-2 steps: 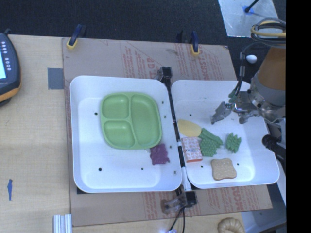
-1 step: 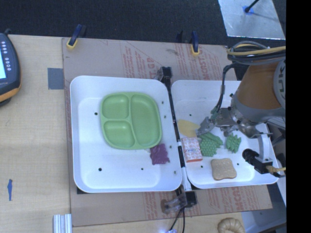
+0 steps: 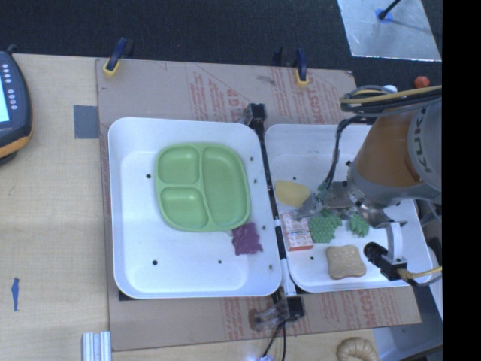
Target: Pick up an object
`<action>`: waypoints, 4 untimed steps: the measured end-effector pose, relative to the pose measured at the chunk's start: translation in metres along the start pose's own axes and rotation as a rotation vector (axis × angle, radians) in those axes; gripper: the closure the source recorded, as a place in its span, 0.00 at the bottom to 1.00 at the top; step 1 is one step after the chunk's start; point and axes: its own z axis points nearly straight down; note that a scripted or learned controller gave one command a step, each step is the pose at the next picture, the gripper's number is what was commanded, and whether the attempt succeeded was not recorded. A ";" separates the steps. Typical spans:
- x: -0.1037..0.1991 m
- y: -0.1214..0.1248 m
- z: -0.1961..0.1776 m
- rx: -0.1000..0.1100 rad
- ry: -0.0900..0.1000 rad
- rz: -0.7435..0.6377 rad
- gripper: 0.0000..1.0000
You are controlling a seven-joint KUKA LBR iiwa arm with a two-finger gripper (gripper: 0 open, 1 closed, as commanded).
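Two white bins side by side on a sheet of brown cardboard, which carries faded red lettering I can't read. Left bin (image 3: pixel 128 224): a green divided plate (image 3: pixel 203 186) with three compartments, lying flat toward the back; a small purple lump (image 3: pixel 246 239) just off the plate's near right corner.

Right bin (image 3: pixel 301 277): a pale yellow rounded object (image 3: pixel 291 193) near the left wall; a small red-and-white printed packet (image 3: pixel 297 232) against the divider, print too small to read; a green knobbly object (image 3: pixel 324 226) just right of the packet, another green piece (image 3: pixel 358 225) beside it; a tan, bread-like piece (image 3: pixel 345 262) at the front.

Arm (image 3: pixel 394 153) reaches in from the right, orange band showing, with "KU" readable on the grey casing at the edge. Gripper (image 3: pixel 322 199) sits low over the right bin, between the yellow object and the green knobbly one. Can't tell whether the fingers are spread or closed, nor whether they pinch anything.

Blue-and-yellow clamps hold the cardboard's far edge. A handheld pendant (image 3: pixel 11 104) lies at far left.
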 end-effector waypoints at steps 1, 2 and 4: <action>-0.027 0.060 -0.042 -0.003 -0.002 0.000 0.00; -0.057 -0.003 0.000 -0.003 -0.002 0.002 0.00; -0.034 0.052 0.002 0.000 0.000 0.000 0.00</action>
